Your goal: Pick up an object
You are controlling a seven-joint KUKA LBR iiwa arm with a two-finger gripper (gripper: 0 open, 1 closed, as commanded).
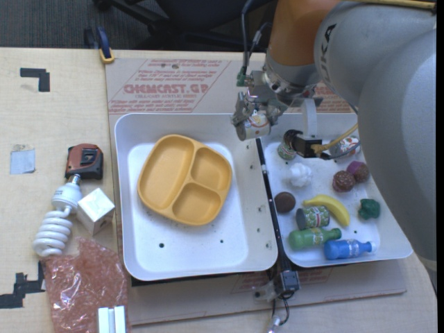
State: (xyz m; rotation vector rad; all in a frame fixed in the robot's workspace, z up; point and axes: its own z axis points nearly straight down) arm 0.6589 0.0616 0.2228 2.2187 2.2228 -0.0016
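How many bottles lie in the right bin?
2: a green bottle and a blue bottle, side by side near the right bin's front edge. The arm may hide others.

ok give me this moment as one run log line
hand: above divider between bins, near back rim | left bin: yellow divided plate | right bin: banana, blue bottle, green bottle, others | nothing seen held

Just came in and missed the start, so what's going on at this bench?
A grey robot arm reaches in from the right, its gripper above the divide between two white bins. The left bin holds a yellow divided plate; the right bin holds small items such as a banana and blue bottle.
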